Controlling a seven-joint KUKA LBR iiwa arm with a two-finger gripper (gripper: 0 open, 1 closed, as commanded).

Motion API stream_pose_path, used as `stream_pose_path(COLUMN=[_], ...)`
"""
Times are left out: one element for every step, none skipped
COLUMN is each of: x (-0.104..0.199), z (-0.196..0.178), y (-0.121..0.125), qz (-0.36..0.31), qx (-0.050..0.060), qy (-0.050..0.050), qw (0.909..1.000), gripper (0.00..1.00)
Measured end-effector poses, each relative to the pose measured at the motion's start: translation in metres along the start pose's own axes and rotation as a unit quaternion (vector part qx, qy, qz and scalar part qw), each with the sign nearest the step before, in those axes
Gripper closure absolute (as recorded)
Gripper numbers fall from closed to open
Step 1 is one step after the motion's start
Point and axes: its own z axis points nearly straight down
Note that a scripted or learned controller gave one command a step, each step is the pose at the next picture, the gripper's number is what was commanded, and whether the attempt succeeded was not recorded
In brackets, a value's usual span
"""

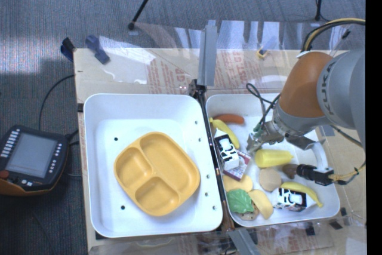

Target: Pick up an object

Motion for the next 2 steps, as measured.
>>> stream_pose_path(x=[0.017,0.000], z=[-0.002,-0.001], y=[-0.049,-0.117], qz=[0.028,-0.024], qx=[-0.002,-0.002], qy=[-0.001,-0.001], qw=[0.9996,0.9997], gripper=[0.00,0.00])
